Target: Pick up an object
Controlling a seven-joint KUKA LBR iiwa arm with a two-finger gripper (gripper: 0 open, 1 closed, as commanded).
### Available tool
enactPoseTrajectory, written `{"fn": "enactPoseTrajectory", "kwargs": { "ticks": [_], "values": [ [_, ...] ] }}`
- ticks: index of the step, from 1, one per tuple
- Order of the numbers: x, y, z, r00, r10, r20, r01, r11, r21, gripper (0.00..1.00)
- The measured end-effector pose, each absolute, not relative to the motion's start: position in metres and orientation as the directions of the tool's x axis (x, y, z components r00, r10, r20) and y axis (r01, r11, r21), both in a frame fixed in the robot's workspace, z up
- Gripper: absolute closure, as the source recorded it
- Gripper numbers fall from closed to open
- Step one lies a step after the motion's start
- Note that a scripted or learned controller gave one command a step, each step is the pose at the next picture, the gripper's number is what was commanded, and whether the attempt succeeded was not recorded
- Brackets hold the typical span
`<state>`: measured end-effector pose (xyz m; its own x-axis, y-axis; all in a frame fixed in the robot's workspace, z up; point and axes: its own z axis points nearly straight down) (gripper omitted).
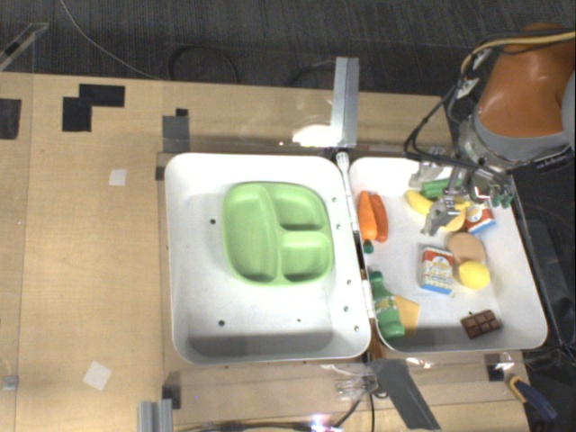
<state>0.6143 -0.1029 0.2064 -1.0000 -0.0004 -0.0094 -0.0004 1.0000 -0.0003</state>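
Over right bin (531,318), I'm hovering gripper (447,212) just above yellow banana (419,202), beside carrot (373,216); nothing lifted yet. Grip state: can't tell. I'm reckoning approach step; next needs straight descent onto banana w/ clean closure.

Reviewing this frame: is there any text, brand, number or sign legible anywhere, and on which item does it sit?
None can be read.
Small carton in the right bin: red and blue print on its face, too blurred to read.
Red, white and blue packet near the gripper: printing too small to read.
Black shapes on the bench: plain blocks, no letters or numbers.
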Motion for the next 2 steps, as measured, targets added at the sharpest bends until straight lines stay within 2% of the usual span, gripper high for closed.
{"fn": "enactPoseTrajectory", "kwargs": {
  "ticks": [1,2],
  "values": [
    [0.563,-0.120,0.098,-0.996,-0.094,-0.014,-0.094,0.996,-0.003,0.00],
    [0.524,-0.135,0.091,-0.995,0.098,-0.020,0.098,0.995,0.000,0.00]
  ]
}}
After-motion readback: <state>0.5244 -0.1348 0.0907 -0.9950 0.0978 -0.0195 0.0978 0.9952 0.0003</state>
